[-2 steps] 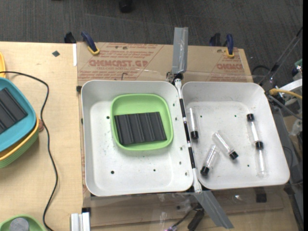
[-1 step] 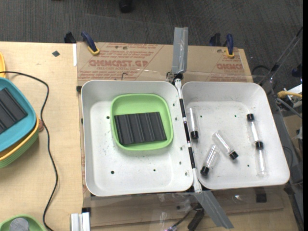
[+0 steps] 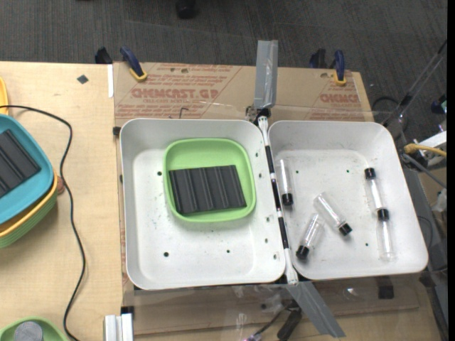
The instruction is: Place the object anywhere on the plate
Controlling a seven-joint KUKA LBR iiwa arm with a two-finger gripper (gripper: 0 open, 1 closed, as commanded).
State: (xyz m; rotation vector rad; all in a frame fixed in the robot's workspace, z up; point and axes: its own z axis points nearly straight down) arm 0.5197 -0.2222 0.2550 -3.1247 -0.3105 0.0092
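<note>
The green plate (image 3: 208, 163) sits in the left bin (image 3: 142, 261) as the target, carrying a dark ribbed insert (image 3: 207, 189). Capped tubes (image 3: 332, 214) lie scattered in the right bin (image 3: 398, 261), ungrasped. Jaw state and relative positions cannot be told.

I get even, bright overhead light with soft focus throughout. The white bins (image 3: 142, 261) glare mildly, washing out the clear vials (image 3: 328, 212). Short shadows fall inside the bin walls toward 9 o'clock. The floor (image 3: 284, 13) at 12 o'clock is dim and grainy.
</note>
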